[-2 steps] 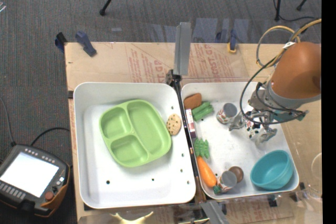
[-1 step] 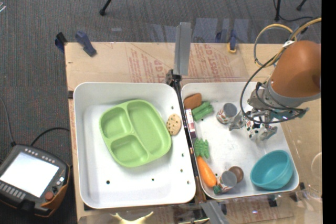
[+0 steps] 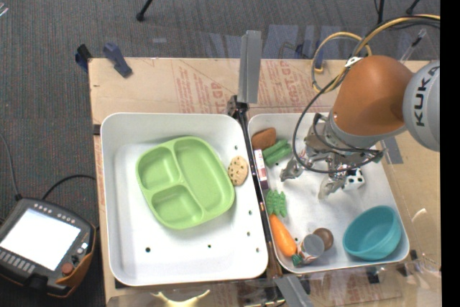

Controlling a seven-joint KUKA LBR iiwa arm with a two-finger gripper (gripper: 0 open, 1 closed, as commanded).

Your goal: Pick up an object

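1. Dark grey carpet surrounds a brown board bench (image 3: 180, 86) seen from above at a slant; tripod legs cross the carpet at the top, and a handheld control pendant (image 3: 43, 244) lies at lower left.
2. Two shallow white bins sit side by side on the bench: the left bin (image 3: 122, 255) and the right bin (image 3: 323, 208).
3. The arm (image 3: 374, 97) enters from the right, its orange band rounded toward the camera, the wrist pointing down over the upper middle of the right bin.
4. A green divided plate (image 3: 185, 182) lies tilted in the left bin, with a cookie (image 3: 238, 170) just beside its right edge.
5. A teal bowl (image 3: 371, 232) rests in the right bin's lower right corner.
6. The pincer (image 3: 313, 180) hangs with its metal fingers (image 3: 291, 170) spread apart, nothing between them.
7. Possible objects: a white die (image 3: 353, 180) just right of the pincer; a green block (image 3: 277, 152) and a brown piece (image 3: 263, 138) just to its left; a leafy green toy (image 3: 277, 203) and a carrot (image 3: 283, 235) below and left of it, near the bin's left wall; a small brown-and-grey item (image 3: 316, 242) beside the carrot.
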